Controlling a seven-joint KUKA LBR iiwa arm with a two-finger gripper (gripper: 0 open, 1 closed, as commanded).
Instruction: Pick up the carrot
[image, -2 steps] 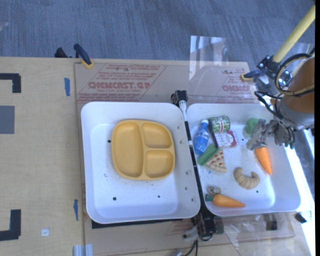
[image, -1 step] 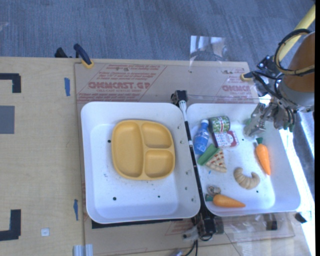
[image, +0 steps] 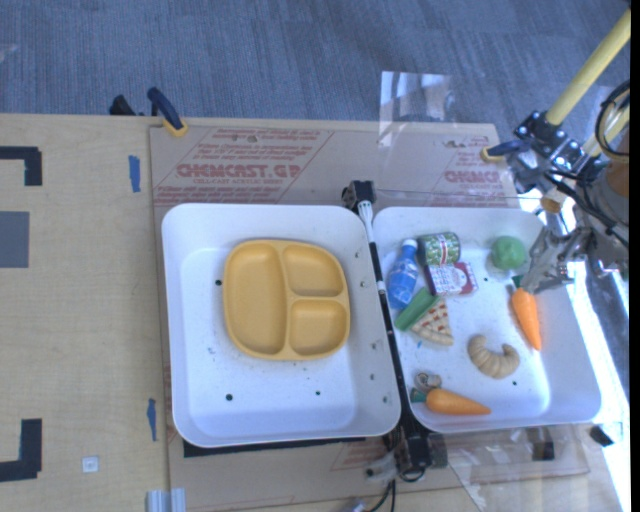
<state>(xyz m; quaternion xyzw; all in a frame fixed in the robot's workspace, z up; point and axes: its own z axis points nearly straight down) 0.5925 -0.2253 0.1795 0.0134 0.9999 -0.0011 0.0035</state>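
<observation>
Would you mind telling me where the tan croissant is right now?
The tan croissant lies in the right white bin, toward its near side, between the pizza slice and the upright orange carrot, above the second carrot.

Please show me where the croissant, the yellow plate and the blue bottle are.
croissant (image: 495, 356): camera view, middle of its curved body.
yellow plate (image: 286, 299): camera view, ridge where its three compartments meet.
blue bottle (image: 403, 278): camera view, middle of its body.
</observation>
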